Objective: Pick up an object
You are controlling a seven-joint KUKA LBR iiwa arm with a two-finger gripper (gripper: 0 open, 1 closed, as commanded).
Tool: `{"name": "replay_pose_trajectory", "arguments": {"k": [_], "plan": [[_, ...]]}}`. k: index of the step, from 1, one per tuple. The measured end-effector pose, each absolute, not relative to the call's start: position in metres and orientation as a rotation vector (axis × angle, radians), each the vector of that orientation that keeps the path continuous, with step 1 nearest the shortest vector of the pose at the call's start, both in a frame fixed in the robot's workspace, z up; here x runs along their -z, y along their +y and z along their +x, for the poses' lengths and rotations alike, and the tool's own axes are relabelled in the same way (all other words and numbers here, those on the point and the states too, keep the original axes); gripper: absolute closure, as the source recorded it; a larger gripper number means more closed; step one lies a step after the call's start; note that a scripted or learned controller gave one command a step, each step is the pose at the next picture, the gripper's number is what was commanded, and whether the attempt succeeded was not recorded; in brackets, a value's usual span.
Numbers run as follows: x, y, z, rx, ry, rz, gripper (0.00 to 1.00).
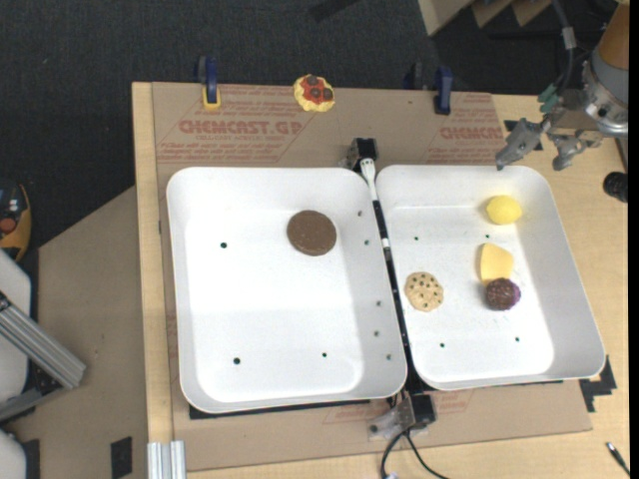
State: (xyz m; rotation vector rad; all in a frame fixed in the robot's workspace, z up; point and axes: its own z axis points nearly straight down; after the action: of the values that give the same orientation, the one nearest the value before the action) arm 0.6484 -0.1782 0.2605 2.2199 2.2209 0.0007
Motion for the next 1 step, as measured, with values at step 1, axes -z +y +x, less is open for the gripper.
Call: {"name": "replay_pose_trajectory", "arguments": {"k": [1], "plan": [[-0.1159, -0.2249, 0.635, 0.01, 2.225, 2.234, 0.0]]}}
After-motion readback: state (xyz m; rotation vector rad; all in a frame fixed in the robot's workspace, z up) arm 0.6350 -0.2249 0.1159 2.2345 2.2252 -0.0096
